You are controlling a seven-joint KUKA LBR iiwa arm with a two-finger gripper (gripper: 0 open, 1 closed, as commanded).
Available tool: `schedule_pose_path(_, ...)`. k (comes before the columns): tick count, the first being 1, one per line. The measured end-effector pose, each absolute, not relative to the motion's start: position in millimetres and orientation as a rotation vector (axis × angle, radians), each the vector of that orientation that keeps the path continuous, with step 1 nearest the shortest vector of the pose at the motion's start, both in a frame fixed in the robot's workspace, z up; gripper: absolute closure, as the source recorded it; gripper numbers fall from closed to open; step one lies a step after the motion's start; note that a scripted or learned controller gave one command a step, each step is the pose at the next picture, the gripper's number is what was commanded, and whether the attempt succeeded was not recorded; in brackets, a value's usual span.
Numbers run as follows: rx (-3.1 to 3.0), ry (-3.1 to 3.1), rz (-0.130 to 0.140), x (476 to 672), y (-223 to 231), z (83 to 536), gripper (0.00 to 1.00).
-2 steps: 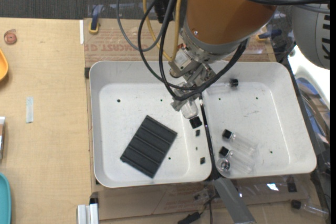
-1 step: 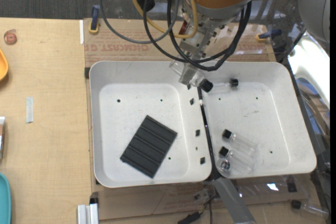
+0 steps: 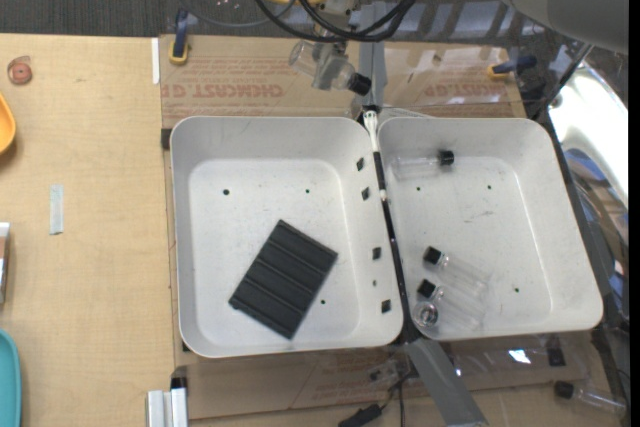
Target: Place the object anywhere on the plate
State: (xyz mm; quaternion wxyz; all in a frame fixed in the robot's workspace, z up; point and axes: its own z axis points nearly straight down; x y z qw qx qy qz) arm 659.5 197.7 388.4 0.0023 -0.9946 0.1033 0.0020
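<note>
The claw (image 3: 335, 65) is pictured with its state impossible to tell, apart or together. Clear capped vials (image 3: 450, 267) are seen below and right of it, the black plate (image 3: 285, 277) below and left.

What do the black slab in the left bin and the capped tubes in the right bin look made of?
Slab: matte black, ribbed, likely plastic or rubber. Tubes: clear, glossy, see-through, glass or plastic; caps black, probably plastic.
</note>
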Motion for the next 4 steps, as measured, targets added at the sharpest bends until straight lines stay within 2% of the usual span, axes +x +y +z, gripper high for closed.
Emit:
schedule_pose_path(1, -3.115, 0.336, 0.016, 660.8, 196, 395, 1.0)
schedule_pose_path(2, -2.973, 0.998, 0.003, 659.9, 229, 440, 1.0)
schedule_pose_path(3, -3.097, 0.505, 0.007, 659.9, 181, 440, 1.0)
schedule_pose_path(4, -3.121, 0.322, 0.006, 659.8, 229, 440, 1.0)
